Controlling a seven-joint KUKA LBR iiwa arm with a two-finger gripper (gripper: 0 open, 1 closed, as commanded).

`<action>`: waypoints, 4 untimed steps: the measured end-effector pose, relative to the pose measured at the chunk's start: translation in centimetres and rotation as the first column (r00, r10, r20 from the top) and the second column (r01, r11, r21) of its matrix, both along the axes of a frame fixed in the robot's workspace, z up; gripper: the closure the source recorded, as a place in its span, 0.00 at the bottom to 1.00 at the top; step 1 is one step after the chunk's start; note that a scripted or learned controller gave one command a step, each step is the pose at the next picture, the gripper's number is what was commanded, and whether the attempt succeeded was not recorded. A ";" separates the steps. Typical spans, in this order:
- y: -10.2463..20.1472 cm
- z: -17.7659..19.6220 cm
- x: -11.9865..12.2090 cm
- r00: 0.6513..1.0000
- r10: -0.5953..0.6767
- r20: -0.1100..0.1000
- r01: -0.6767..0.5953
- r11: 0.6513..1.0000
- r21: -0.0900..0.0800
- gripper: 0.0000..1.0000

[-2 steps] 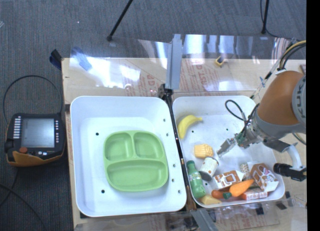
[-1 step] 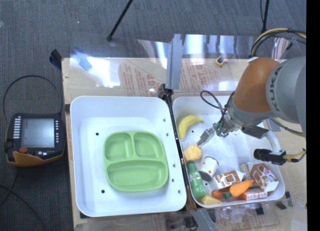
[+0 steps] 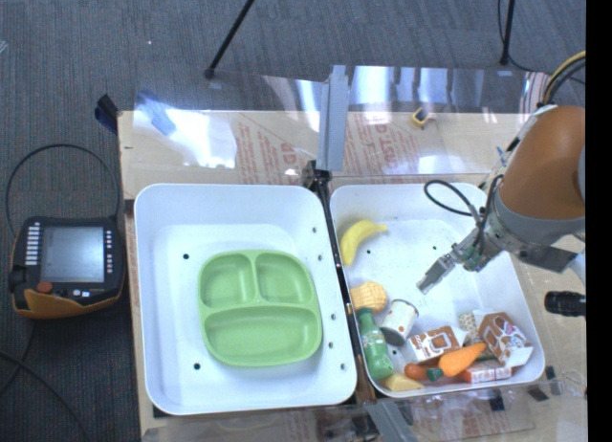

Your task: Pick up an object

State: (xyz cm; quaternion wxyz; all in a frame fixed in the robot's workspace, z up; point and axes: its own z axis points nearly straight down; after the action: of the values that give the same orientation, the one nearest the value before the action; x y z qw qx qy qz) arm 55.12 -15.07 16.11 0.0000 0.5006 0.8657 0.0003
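My gripper (image 3: 427, 282) hangs over the middle of the right bin (image 3: 497, 196), above bare white floor. It touches none of the objects. A yellow banana (image 3: 361, 235) lies to its upper left by the bin's left wall. Below the gripper sit a corn cob (image 3: 368, 296), a white cup (image 3: 400, 317) and a green bottle (image 3: 375, 346). Along the bin's near edge lie a small brown-and-white carton (image 3: 432, 342), an orange carrot (image 3: 460, 359) and a brown carton (image 3: 503, 336).
The left bin (image 3: 163, 239) holds a green divided plate (image 3: 258, 308). A grey upright post (image 3: 332, 129) stands behind the seam between the bins. A teach pendant (image 3: 67, 266) lies on the floor at the far left. Tripod legs (image 3: 239, 19) stand behind the bench.
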 end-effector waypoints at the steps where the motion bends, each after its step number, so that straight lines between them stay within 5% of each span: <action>1: -0.6 -7.4 -7.5 1.000 -0.021 0.000 0.021 1.000 0.001 0.00; 2: -0.7 -6.5 -7.4 1.000 -0.027 0.001 0.027 1.000 0.003 1.00; 3: 8.1 6.8 -4.8 0.946 -0.324 -0.003 0.324 0.946 -0.001 1.00; 4: 11.7 8.9 -5.0 0.931 -0.365 -0.005 0.365 0.931 -0.002 1.00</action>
State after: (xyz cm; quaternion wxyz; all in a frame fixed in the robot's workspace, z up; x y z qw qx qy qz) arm 50.08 -3.36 24.99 -0.0018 0.6528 0.7575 -0.0015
